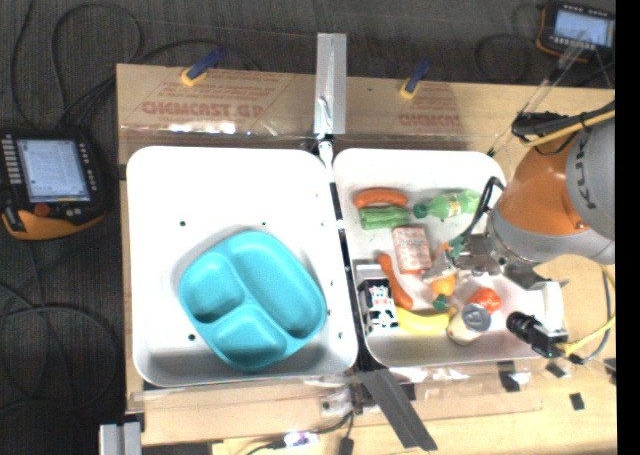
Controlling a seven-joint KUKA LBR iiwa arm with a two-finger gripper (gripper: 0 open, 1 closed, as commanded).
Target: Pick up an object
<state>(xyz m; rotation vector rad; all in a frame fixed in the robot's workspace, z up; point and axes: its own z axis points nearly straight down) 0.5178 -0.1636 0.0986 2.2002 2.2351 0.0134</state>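
Orange-banded wrist over right bin's [420, 355] right edge | gripper [462, 261] jaws: cannot tell | advise centring on banana [420, 322] at front edge.

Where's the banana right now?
The banana lies in the right bin near its front edge, beside the black-and-white box and just below the carrot.

Arm [585, 193] cut off at right edge
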